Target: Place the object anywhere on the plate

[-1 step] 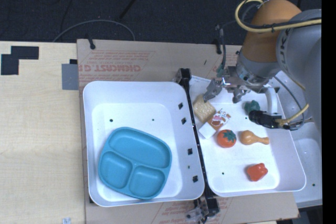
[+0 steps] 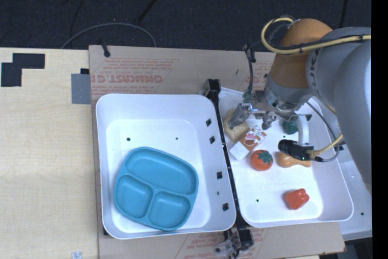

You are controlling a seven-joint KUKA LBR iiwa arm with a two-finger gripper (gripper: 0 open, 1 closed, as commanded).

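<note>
From where I stand, the blue plate (image 2: 156,168) lies flat in the left bin (image 2: 151,104), towards its near edge, with its three compartments facing up. The grey arm (image 2: 342,79) comes in from the right and bends down over the right bin (image 2: 330,194). The gripper (image 2: 253,118) hangs low at that bin's far left corner, close to the divider between the two bins. Whether it is open or closed I cannot tell (the wrist hides too much of it), and I see nothing gripped.

Just under it sit a pale yellowish piece (image 2: 235,129) and a small packet with red print (image 2: 253,139), touching each other. A little nearer to me lies an orange-red tomato (image 2: 261,159), and beside it an orange fruit (image 2: 290,160). A teal thing (image 2: 291,127) peeks out beneath the wrist. A red piece (image 2: 296,198) lies apart, towards the near side. Which of these is meant for the plate I cannot say; all lie in the right bin.
</note>
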